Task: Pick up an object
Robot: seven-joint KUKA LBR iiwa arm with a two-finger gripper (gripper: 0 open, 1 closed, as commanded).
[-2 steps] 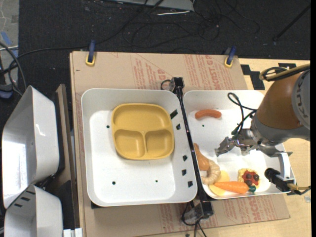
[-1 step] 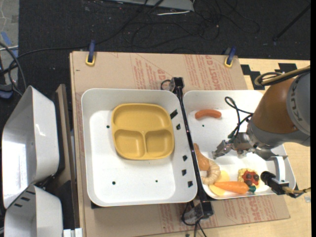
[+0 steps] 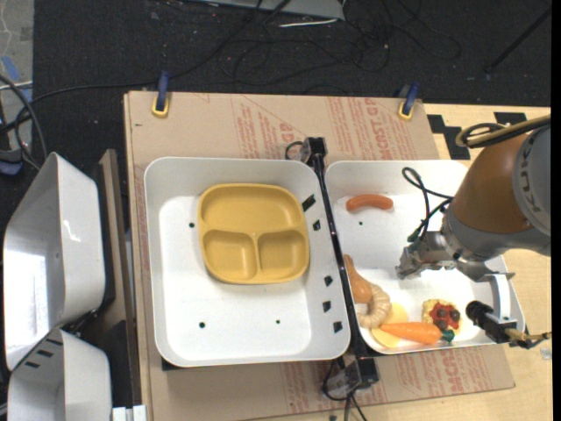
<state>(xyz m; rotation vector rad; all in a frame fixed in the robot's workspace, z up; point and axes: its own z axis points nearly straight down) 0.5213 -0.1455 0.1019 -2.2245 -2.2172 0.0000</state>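
1. Left bin (image 3: 175, 323): a yellow divided plate (image 3: 254, 233), apart from the food.
2. Right bin (image 3: 386, 174): sausage (image 3: 369, 203) far; carrot (image 3: 410, 331) and pizza slice (image 3: 441, 314) near, candidates for picking.
3. Gripper (image 3: 419, 261) hovers over the bare floor; whether it is open or closed, I cannot tell.

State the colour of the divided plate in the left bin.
The divided plate is mustard yellow, plain and unpatterned, seen in the camera view.

Even, bright overhead light; the white bins (image 3: 175, 323) glare slightly. Soft, short shadows lie beneath the yellow divided plate (image 3: 254, 232). Focus is moderately sharp, the dark floor grainy.
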